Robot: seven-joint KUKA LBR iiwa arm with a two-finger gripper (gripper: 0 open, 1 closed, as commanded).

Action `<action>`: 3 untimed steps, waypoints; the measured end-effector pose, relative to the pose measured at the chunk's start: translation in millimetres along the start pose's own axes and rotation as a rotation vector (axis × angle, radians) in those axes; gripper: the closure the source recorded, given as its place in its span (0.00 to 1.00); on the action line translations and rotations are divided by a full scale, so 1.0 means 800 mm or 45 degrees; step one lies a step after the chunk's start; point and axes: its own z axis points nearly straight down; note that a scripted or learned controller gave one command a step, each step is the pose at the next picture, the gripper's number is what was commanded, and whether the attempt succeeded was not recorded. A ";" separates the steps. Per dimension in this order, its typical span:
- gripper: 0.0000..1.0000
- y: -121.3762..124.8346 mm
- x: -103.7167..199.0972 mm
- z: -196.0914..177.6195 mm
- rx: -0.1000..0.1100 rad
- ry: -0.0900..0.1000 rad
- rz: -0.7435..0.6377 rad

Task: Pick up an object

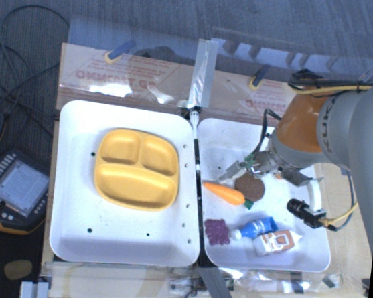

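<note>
My gripper (253,168) reaches down into the right bin (315,258) from the right, under the arm's orange band. Just below it lies a brown round object (250,186), touching or nearly touching the gripper's tip. An orange carrot (224,193) lies to the left of the brown object, pointing toward the divider between the bins. Nearer the front of the bin are a purple bunch of grapes (217,231), a blue and white bottle (256,228) and a small white and orange carton (276,242).
The left bin (62,231) holds a yellow divided plate (137,169). The arm's grey body covers the right bin's far right corner. Cables and a handheld controller (6,190) lie on the floor to the left of the bench.
</note>
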 end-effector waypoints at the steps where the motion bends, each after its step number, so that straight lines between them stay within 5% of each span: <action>1: 0.00 -0.032 -0.012 0.000 -0.004 0.002 -0.081; 2: 0.00 -0.077 0.012 -0.001 -0.006 -0.003 -0.057; 3: 0.00 -0.098 0.015 -0.001 -0.008 0.004 0.185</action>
